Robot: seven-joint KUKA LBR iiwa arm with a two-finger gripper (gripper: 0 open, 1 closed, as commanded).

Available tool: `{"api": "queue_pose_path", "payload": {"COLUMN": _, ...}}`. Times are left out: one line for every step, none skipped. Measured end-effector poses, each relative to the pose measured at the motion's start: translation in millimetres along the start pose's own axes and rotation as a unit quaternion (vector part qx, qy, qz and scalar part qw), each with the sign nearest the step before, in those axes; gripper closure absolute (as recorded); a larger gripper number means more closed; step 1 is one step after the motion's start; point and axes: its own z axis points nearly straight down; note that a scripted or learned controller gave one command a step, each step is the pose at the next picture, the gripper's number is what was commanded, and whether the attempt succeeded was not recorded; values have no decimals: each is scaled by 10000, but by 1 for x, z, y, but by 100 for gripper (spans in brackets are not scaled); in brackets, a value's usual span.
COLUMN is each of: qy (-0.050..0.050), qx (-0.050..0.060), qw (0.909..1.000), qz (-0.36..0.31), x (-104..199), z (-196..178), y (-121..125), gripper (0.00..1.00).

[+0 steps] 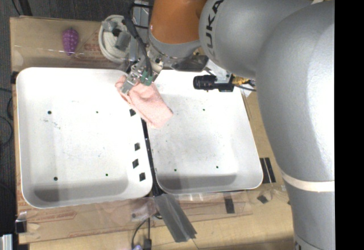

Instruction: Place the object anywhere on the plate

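Here, KUKA-lettered arm; end effector clamping pink cloth over bin divide

Grey robot arm reaching in from the right.
Its orange-banded wrist angles down-left, ending in a small metal two-finger claw.

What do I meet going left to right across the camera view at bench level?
Purple grape bunch → left bin → pink cloth hanging at the gripper over the bins' divide → right bin.
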Motion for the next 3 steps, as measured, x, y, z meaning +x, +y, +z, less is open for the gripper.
{"api": "queue_pose_path", "payload": {"qy": -15, "qx": -9, "qw": 9798, "qz": -1998, "x": 28, "z": -6, "y": 29, "gripper": 100}}
{"api": "queue_pose_path", "payload": {"qy": 1, "qx": 0, "qw": 9502, "qz": -3116, "x": 49, "z": -4, "y": 44, "gripper": 100}}
{"api": "queue_pose_path", "payload": {"qy": -2, "qx": 0, "qw": 9501, "qz": -3118, "x": 49, "z": -5, "y": 44, "gripper": 0}}
